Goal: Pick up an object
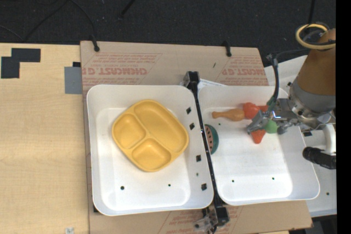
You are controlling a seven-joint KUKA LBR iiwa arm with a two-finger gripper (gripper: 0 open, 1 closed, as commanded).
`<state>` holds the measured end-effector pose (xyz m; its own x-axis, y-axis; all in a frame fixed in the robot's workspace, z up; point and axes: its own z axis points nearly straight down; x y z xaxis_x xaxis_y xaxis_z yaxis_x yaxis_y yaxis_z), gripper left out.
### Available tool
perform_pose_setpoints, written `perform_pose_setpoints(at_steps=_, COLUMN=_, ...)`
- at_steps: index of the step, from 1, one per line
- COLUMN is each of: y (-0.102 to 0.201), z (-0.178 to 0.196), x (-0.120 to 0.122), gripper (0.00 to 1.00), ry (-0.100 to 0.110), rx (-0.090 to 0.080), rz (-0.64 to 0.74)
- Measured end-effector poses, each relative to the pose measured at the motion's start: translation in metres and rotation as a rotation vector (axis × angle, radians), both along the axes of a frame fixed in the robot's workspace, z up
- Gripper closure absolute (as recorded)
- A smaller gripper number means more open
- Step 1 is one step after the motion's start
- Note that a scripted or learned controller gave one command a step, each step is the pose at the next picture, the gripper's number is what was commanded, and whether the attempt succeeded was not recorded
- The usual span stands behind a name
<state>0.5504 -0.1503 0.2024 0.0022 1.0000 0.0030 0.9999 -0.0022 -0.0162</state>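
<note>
Presently, an orange toy drumstick is seen in the right bin, long axis running nine to three, thick end toward three. The gripper is placed just beside it; its state cannot be told. A yellow tray is held in the left bin.

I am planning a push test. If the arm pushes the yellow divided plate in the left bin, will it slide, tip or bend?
The yellow divided plate looks like rigid moulded plastic, so it probably keeps its shape. It lies flat and low, so it would likely slide, not tip.
</note>
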Motion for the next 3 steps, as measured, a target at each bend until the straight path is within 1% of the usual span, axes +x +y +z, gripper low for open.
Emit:
perform_pose_setpoints(at_steps=1, y=0.000, z=0.007, x=0.003, gripper=0.00, ry=-0.012, rx=-0.002, rz=0.003)
perform_pose_setpoints(at_steps=2, y=-0.002, z=-0.057, x=0.001, gripper=0.00, ry=-0.007, rx=-0.001, rz=0.002)
perform_pose_setpoints(at_steps=3, y=-0.001, z=-0.111, x=0.000, gripper=0.00, ry=-0.008, rx=-0.001, rz=0.002)
